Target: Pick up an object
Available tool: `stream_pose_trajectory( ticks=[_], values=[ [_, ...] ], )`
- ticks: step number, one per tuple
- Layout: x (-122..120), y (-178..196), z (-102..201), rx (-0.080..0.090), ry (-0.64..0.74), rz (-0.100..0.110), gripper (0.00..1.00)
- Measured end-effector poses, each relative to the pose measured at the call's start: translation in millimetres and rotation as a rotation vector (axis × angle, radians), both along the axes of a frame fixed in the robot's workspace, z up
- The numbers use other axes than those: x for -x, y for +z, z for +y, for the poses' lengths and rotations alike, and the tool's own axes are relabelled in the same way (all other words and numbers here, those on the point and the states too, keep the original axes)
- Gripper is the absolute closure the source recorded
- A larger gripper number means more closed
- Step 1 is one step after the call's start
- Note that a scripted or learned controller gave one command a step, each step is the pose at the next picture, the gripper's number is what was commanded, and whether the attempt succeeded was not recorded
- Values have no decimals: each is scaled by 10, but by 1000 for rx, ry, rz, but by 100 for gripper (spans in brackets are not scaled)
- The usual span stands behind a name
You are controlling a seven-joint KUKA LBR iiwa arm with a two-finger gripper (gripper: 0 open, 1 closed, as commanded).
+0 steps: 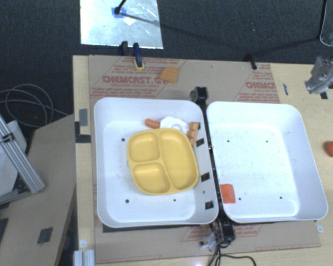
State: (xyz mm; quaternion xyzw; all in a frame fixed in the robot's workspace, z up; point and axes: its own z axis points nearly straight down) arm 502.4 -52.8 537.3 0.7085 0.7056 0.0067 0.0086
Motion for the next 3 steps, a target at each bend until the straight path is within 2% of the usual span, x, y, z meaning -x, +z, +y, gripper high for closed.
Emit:
stream_pose_trajectory(
  ticks=[1, 2, 3],
  values=[
    [-9, -89, 44, -2, 7, 18, 0],
    [178, -1014, -1005, 0, -4, 27, 0],
    [164, -395, -1571, 3, 1, 13, 0]
  ],
)
